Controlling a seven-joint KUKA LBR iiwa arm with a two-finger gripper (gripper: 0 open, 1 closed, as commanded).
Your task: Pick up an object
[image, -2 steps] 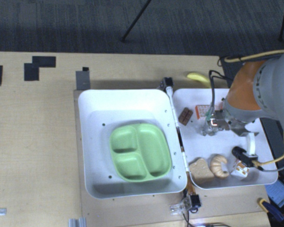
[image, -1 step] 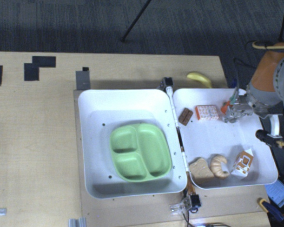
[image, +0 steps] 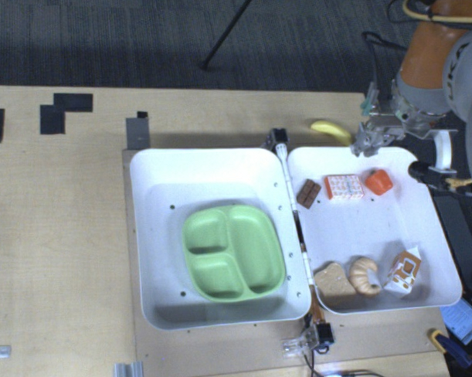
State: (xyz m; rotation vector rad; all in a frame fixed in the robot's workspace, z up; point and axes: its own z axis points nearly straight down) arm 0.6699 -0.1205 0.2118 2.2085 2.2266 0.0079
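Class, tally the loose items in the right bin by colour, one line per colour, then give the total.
Brown: 1, chocolate block
Pink-and-white: 1, box
Orange: 1, block
Tan: 2, bread slice, croissant
White-and-orange: 1, carton
Total: 6

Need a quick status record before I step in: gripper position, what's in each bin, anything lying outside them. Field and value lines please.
gripper: above the far rim of the right bin, nothing seen between its fingers
left bin: green divided plate
right bin, far side: brown block, pink-and-white box, orange block
right bin, near side: bread slice, croissant, small carton
outside bins: banana on the bench
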